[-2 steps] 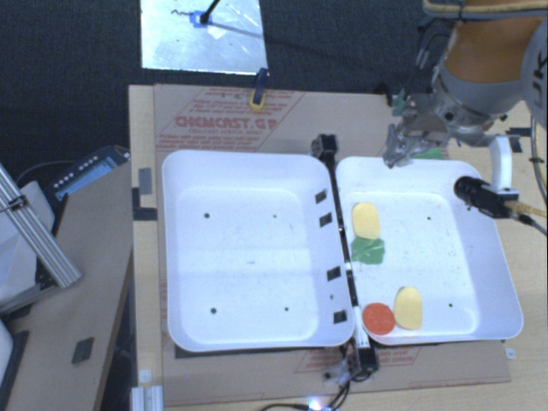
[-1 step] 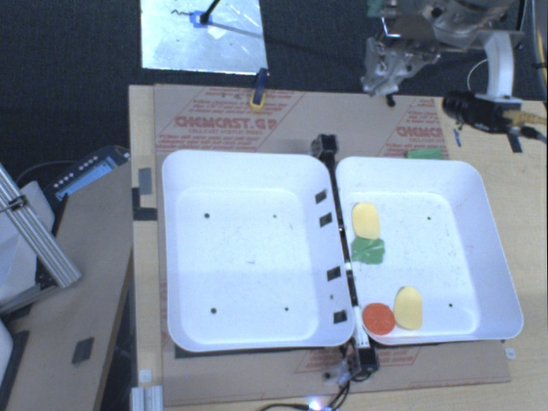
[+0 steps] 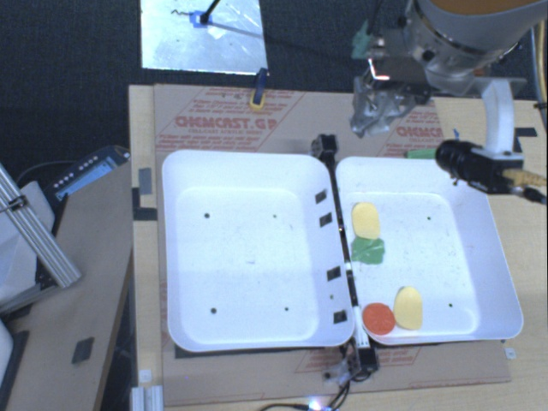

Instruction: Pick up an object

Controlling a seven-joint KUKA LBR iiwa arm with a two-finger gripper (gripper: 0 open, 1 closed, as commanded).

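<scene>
Four small objects (image 3: 366, 221) in right bin (image 3: 479, 255), claw (image 3: 377, 114) well above them beyond its far rim, finger state unclear

The arm (image 3: 479, 11) is cut off by the top and right edges, above the right bin (image 3: 479, 229). Just above that bin's far rim, the gripper (image 3: 377, 114) is blurred, its fingers perhaps merged into one grey mass. In the bin, the red disc (image 3: 378, 318) partly hides behind the near rim.
</scene>
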